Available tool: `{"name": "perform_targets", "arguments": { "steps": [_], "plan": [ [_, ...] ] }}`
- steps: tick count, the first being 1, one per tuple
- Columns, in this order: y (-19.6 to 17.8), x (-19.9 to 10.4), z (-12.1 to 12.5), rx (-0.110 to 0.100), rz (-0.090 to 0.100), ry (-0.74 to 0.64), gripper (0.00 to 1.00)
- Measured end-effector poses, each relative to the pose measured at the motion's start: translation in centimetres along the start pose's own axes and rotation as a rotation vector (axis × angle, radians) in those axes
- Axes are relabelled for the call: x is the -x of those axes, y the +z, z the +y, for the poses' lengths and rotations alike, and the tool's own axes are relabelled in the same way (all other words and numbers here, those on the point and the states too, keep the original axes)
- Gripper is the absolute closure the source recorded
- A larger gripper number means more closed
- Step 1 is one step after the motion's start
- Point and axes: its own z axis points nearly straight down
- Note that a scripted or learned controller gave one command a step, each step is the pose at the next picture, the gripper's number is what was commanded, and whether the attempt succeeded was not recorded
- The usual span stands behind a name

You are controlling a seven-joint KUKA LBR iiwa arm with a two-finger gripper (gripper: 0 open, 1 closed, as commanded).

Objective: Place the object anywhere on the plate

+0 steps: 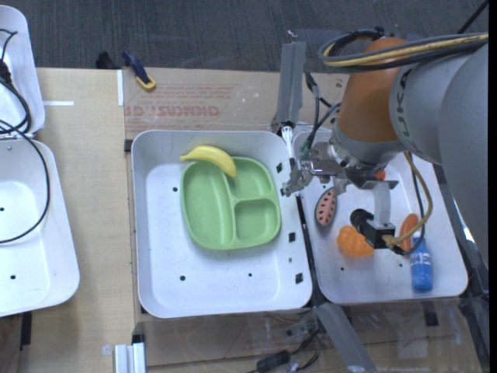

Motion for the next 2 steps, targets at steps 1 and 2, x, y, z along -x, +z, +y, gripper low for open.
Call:
{"name": "perform_targets", "arguments": {
  "steps": [1,2],
  "plan": [
    [-0.8,0.1,0.0,-0.003,-0.002,-0.001,1.00],
    [0.0,-3.7,1.4,-0.002,-0.001,0.384,1.00]
  ]
}}
